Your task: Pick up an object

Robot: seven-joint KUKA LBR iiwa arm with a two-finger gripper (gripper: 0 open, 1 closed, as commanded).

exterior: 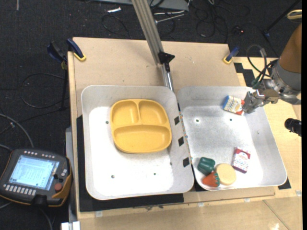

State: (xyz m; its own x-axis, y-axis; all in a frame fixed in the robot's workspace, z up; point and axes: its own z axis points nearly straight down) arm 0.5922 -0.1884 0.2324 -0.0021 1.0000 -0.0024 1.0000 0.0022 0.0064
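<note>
The small packet (232, 104), white with blue and orange print, lay in the far part of the right bin (268, 150), against its back slope, and my tool (250, 102) was just beside it on its right, at the bin's far right rim. I could not tell whether the tool was spread or pressed together, nor whether it touched the packet.

The counter (120, 63) was a pale wooden board set on a dark carpeted floor strewn with cables. 2 shallow white bins sat side by side on it. A grey metal post (148, 23) slanted up from between them. 2 yellow-tipped clamps (76, 51) gripped the counter's far corners, and a teach pendant (33, 176) with a lit screen lay on the floor at the near left.

The left bin (96, 176) held 1 yellow divided plate (140, 126) with 3 compartments. The right bin held 5 things: the packet, 1 small red box (241, 160), 1 green piece (206, 165), 1 red piece (210, 179) and 1 pale yellow round piece (226, 174), these 3 huddled touching in the near left corner, the red box just beside them.

The print on the packet and the box was too small to read.
</note>
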